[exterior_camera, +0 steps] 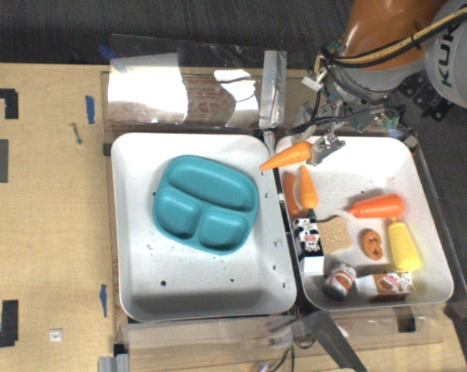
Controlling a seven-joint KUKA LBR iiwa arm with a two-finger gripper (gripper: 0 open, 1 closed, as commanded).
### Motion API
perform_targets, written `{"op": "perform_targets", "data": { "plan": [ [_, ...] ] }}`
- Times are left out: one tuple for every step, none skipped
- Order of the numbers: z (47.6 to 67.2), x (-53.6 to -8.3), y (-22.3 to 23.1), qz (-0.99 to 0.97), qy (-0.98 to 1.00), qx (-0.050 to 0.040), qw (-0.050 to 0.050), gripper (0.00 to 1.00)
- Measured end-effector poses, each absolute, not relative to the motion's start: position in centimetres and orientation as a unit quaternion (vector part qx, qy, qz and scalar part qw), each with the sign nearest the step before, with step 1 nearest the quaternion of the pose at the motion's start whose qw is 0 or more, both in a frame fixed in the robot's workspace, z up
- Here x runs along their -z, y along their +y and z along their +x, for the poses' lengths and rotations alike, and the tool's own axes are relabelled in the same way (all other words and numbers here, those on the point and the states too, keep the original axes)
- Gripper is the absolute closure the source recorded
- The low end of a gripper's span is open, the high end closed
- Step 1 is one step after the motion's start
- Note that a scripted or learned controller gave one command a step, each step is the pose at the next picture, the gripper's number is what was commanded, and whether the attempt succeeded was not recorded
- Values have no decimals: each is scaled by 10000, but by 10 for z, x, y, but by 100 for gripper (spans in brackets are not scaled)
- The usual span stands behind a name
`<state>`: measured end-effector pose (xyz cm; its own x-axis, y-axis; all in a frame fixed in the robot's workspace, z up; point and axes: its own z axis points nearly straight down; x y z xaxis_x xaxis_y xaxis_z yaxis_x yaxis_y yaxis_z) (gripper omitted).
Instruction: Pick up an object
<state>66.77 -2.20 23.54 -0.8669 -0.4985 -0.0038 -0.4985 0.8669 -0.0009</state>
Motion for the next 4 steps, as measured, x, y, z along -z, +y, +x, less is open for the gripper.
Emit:
{"op": "perform_targets", "data": {
  "plan": [
    [668, -236, 4, -2930, 9561, -3, 28, 100],
    [580, -225, 8, -2764, 9610, -5, 30, 100],
    [524, -231, 4, -1590, 9873, -3, 19, 100],
    [570, -205, 40, -1905, 9817, -10, 28, 100]
  ]
}}
